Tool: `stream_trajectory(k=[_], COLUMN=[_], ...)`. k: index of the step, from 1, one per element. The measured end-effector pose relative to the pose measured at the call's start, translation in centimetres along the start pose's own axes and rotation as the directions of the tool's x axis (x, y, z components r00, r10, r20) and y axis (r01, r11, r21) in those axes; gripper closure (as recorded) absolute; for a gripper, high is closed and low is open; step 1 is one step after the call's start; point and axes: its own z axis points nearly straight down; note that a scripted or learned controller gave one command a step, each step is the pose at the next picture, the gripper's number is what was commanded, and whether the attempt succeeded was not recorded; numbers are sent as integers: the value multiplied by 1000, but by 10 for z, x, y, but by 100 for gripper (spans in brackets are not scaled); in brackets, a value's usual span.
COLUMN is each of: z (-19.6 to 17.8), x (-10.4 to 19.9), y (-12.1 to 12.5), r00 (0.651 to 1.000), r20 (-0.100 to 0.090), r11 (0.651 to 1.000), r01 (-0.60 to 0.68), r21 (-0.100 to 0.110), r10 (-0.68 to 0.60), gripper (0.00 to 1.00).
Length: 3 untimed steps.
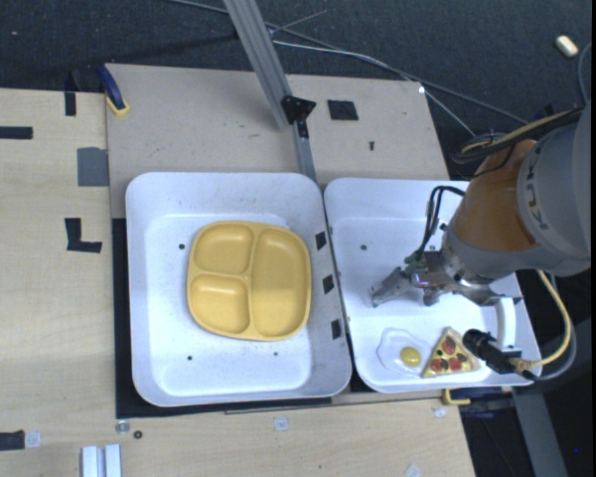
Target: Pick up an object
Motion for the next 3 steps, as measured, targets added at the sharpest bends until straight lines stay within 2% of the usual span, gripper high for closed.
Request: stream_trajectory(k=[1, 2, 3], z=[15, 3, -39], x=[0, 0, 1], y=[1, 2, 4], r00=[1000, 1000, 1000], r20=[2, 2, 1], r11=[1000, 1000, 1000], r01=[-1, 0, 0], r21=[-7, -11, -9], r10=[1, 0, 0], gripper=[0, 100, 100])
